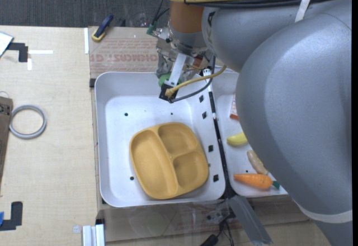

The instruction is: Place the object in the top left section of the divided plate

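A yellow-tan divided plate (168, 160) with three sections lies in the left white bin (112, 144), toward its front right. My gripper (164, 75) hangs over the back edge of that bin, well behind the plate. A small green bit (161, 79) shows at the gripper's tip; I cannot tell whether it is held. The plate's sections look bare.
The right bin (224, 127) holds a yellow banana-like piece (238, 139), a pale beige piece (256, 161), an orange carrot (254, 181) and a red-and-white item (234, 109), partly under the arm. A tape ring (25, 121) lies on the bench at left. Cardboard (126, 53) lies behind the bin.
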`<state>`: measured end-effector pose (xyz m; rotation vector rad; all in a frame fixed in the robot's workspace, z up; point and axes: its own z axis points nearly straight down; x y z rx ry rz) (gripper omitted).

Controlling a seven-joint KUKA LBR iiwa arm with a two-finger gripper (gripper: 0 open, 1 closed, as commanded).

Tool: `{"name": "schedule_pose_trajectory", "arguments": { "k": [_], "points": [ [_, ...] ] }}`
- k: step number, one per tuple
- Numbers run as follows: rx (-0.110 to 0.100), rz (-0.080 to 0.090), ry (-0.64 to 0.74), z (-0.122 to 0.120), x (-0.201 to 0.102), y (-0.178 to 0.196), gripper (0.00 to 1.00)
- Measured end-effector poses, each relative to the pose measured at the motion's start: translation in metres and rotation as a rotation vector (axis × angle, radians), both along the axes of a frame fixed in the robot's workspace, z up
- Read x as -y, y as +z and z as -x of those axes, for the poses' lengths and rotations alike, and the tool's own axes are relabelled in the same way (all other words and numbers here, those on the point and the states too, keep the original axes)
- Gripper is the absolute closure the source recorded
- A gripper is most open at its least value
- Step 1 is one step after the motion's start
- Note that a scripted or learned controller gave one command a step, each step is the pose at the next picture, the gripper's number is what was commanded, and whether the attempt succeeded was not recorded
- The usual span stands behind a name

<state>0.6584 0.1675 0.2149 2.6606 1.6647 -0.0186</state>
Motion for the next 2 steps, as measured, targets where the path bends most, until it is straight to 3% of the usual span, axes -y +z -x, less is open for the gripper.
{"name": "schedule_pose_trajectory", "arguments": {
  "k": [2],
  "points": [
    [-0.004,0.005,0.004,-0.0001,0.0010,0.0165,1.00]
  ]
}}
